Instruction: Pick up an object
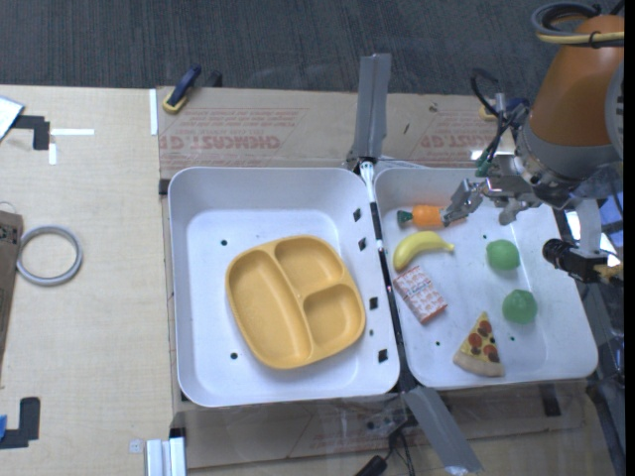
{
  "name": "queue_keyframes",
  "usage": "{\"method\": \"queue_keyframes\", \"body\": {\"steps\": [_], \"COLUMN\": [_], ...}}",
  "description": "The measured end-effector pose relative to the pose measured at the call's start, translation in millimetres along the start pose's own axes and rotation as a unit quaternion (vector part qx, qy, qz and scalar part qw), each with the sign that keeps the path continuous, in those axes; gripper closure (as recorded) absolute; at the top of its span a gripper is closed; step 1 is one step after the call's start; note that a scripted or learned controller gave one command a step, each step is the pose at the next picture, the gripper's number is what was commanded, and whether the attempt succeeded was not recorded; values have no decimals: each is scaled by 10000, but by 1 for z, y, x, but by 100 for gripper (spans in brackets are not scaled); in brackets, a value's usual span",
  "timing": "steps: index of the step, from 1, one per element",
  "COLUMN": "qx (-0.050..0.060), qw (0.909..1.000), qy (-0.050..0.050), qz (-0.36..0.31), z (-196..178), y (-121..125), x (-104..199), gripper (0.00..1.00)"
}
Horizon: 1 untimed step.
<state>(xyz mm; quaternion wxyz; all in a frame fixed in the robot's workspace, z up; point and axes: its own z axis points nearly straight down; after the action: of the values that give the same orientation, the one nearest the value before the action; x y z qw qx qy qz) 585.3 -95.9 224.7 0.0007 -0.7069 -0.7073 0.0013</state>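
Note:
The right bin (566, 365) holds a small carrot (427, 216), a banana (422, 248), a pink-red snack box (420, 295), a pizza slice (479, 346) and two green balls (503, 255) (519, 306). My gripper (483, 211) hangs over the bin's back part, just right of the carrot and above the upper green ball. Its fingers stand open and apart, with nothing between them. The left fingertip (458, 210) is close to the carrot's right end.
A yellow divided plate (296, 300) lies in the left bin (198, 266). On the bench at the left are a roll of tape (45, 255) and a blue-yellow clip (183, 88). A grey post (372, 107) rises between the bins at the back.

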Motion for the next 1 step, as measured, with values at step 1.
{"method": "queue_keyframes", "body": {"steps": [1], "qx": [-7], "qw": [9898], "qy": [1], "qz": [-1421], "z": [107], "y": [24], "x": [3], "gripper": [0]}}
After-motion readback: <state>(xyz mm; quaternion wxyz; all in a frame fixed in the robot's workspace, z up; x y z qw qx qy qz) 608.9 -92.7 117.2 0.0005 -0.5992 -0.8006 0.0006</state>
